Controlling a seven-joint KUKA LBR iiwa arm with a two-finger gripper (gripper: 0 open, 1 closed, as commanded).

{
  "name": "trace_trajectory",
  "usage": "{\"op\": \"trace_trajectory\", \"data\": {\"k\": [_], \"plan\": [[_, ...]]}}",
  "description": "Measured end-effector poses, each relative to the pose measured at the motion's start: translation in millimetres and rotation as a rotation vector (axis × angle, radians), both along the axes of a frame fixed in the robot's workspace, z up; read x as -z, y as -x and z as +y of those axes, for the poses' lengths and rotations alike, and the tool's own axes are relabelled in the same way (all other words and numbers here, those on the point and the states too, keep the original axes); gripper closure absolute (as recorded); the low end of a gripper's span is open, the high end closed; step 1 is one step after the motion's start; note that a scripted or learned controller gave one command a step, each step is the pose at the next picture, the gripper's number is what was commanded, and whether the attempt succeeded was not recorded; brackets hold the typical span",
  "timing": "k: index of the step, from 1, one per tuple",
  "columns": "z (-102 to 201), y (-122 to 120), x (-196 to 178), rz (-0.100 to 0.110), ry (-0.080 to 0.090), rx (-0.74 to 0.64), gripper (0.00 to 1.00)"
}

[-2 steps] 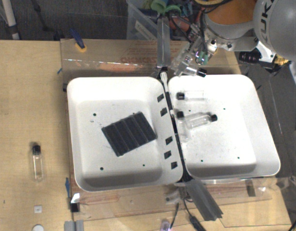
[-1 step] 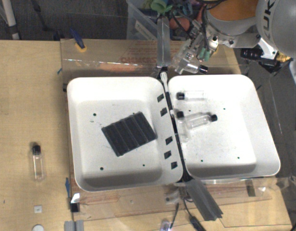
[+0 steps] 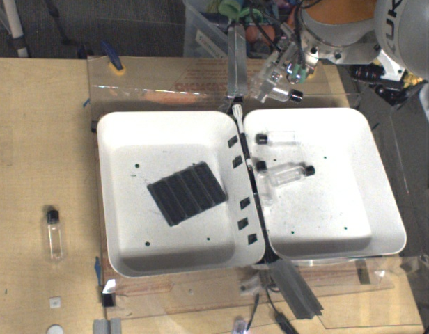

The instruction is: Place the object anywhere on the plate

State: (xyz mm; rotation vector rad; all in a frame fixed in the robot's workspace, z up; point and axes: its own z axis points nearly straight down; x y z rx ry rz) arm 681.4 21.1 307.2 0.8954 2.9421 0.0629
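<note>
Vial (image 3: 276,89), clear-bodied with a small black cap, looked light, rigid and slick. It was probably glass or hard plastic, so it would roll on a flat surface and could slip or crack under a hard squeeze. The safest hold seemed to be across the middle of the barrel, square to its long axis and away from the cap.

That vial lay as a pale, blurred shape right under the gripper (image 3: 284,76) at the upper middle of the frame, above the far rim of the right bin (image 3: 381,186). Its cap pointed to the lower right. The gripper was smeared against clutter behind it, so I could not tell how far open it was, or whether it truly clamped the vial or merely sat over it.

Below it in the frame, two more capped vials lay in the right bin. One (image 3: 276,139) was near the upper left corner of that bin, and the other (image 3: 290,174) lay just below it near the divider. The two were near each other but apart.

Across the divider, the plate (image 3: 186,192), a dark ribbed rectangle turned at a slant, lay flat in the middle of the left bin (image 3: 117,138), well apart from the gripper. Its ridges might help stop a round vial from rolling.

Far out at the left of the frame, a further vial (image 3: 54,234) rested on the wooden counter (image 3: 33,117).
</note>
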Motion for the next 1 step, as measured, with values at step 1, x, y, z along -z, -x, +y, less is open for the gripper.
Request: {"op": "trace_trajectory", "data": {"k": [1], "plan": [[0.2,-1.2,-11.2,-0.007,-0.001,0.0,1.0]]}}
